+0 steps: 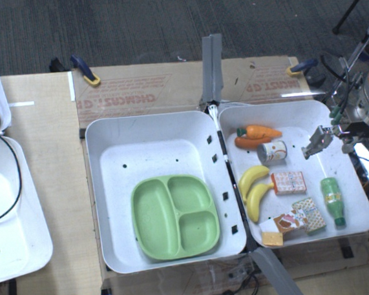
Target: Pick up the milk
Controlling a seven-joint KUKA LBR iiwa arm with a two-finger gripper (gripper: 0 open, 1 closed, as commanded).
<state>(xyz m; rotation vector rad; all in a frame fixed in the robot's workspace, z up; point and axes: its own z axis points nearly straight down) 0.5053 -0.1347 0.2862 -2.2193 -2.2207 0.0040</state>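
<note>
The tray (pixel 175 216) occupies the left bin (pixel 103 184). The milk (pixel 288 183) lies flat mid right bin (pixel 357 224), right of the bananas (pixel 253 189), unheld. The gripper (pixel 317 142) hovers farther right; grip state: cannot tell.

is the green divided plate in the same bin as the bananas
No, the green divided plate lies in the left bin, while the bananas lie in the right bin.

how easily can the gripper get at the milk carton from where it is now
Probably yes. The gripper hangs over the right bin's upper right part, and the milk carton lies near the front, uncovered from above. The snack packet touches its left side and the green bottle is close on its right, so finger room looks tight.
</note>
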